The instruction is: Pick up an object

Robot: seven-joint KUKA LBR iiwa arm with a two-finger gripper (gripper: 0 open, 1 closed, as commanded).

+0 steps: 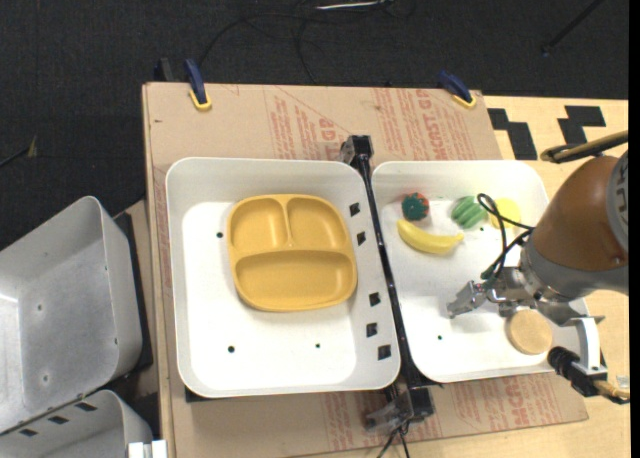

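Gripper: gripper (466, 300) low over the floor of the right bin (430, 291), pointing toward the divider between the bins; whether its fingers are apart or together cannot be told, and nothing is seen between them
Arm: grey wrist with an orange band (590, 211) coming in from the right, covering the right bin's far right side
Round object: tan disc (527, 332) lying flat in the right bin, just beside the gripper body on its near-right side, partly under the wrist hardware
Banana: yellow banana (430, 237) lying in the upper part of the right bin, curved, well apart from the gripper
Red and green object: small round piece (415, 207) just above the banana's left end, near the divider
Green object: ridged green item (467, 211) to the right of the banana's tip, near the top wall of the right bin
Yellow object: pale yellow item (508, 213) just beside the green one, partly crossed by a black cable
Left bin: white bin (195, 276) holding a yellow divided plate (292, 251) with three compartments, lying flat in the upper middle
Worktop: brown board (270, 116) under both bins, with two clamps at its far edge
Off the worktop: grey tub (60, 296) to the left, on dark floor
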